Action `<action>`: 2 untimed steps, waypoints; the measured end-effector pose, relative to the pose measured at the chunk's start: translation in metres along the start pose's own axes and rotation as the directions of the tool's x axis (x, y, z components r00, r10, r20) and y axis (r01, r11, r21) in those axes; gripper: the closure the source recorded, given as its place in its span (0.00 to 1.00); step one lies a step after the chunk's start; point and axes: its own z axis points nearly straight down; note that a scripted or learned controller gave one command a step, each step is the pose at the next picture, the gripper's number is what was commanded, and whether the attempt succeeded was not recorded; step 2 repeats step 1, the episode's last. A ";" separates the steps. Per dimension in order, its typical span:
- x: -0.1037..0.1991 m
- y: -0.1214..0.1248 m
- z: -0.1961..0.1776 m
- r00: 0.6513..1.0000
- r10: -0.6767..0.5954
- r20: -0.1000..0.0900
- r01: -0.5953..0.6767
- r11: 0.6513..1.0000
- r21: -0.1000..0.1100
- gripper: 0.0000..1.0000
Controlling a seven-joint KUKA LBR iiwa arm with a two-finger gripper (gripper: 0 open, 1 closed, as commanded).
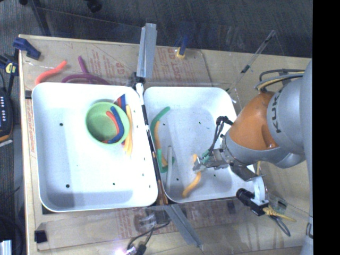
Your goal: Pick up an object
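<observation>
The orange strip [192, 185] is the object nearest your pincer [199, 163]: it lies on the floor of the right bin [212, 102], just below the pincer's tip and slanting down toward the bin's near wall. You cannot tell whether it touches the pincer, and nothing shows plainly between the fingers. You cannot tell either whether the pincer is open or closed; its tip is small and blurred against the white floor.

Just to the left of the pincer you see a grey rod [169, 166] standing along the bin's left side, with a green curved strip [157, 126] beside it that arcs up and away from the pincer. A thin orange strip [155, 139] runs along the left wall next to them.

Behind the pincer, to its right, the wrist rises into the grey arm [289, 116] with its orange band [249, 126], which hangs over the right bin's right wall.

Well to the left of the pincer sits the left bin [53, 169]. In it you see a green bowl [101, 122] with red, blue and yellow strips [119, 122] lying across its right rim.

Farther off, past the left bin's far wall, an orange strip and a purple strip [79, 77] rest on the tabletop [106, 54].
</observation>
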 end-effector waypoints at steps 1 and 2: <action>0.035 0.042 -0.134 0.947 0.322 -0.002 -0.322 0.947 0.001 1.00; 0.035 0.042 -0.134 0.947 0.322 -0.002 -0.322 0.947 0.001 1.00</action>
